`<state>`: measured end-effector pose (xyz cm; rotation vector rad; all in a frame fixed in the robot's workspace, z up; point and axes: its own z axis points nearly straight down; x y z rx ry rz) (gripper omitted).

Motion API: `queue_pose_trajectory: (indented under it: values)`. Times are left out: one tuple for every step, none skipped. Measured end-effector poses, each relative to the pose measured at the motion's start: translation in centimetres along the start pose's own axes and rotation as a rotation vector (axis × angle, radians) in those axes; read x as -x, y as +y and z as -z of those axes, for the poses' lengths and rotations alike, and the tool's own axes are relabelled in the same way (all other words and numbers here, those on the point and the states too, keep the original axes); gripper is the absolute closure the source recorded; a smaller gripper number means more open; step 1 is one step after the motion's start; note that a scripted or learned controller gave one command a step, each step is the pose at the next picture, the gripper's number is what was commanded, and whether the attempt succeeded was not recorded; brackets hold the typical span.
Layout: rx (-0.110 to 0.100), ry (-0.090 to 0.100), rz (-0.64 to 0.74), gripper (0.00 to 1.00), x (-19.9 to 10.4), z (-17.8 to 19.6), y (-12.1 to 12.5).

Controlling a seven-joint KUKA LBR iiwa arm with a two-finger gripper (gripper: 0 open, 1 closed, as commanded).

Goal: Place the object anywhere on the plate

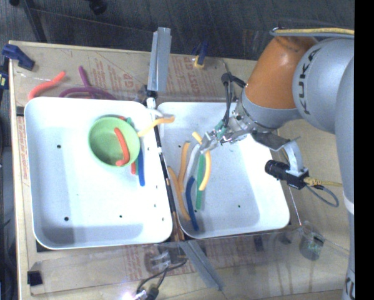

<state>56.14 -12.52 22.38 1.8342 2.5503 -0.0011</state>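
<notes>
Single fixed camera above bench (112, 255), slanted downward, both white bins (49, 224) in frame, arm (299, 74) entering from right

Two bins side by side on the bench (80, 269). Left bin (62, 192): a plate (105, 144) in its far right part, one strip (120, 146) lying on it, others just right of it. Right bin (249, 199): a cluster of strips (196, 180) at its left; the gripper (206, 139) above their far end.
</notes>
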Motion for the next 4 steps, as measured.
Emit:
queue_pose_trajectory:
  values:
    - [-0.001, 0.001, 0.179, 1.0, -0.2, -3.4, 6.2]
    - [0.002, 0.0, 0.354, 1.0, -4.4, -3.1, 11.2]
    - [-0.004, 0.004, 0.651, 1.0, -10.8, -3.3, 12.5]
    - [-0.004, 0.003, 0.651, 0.0, -10.8, -3.3, 12.5]
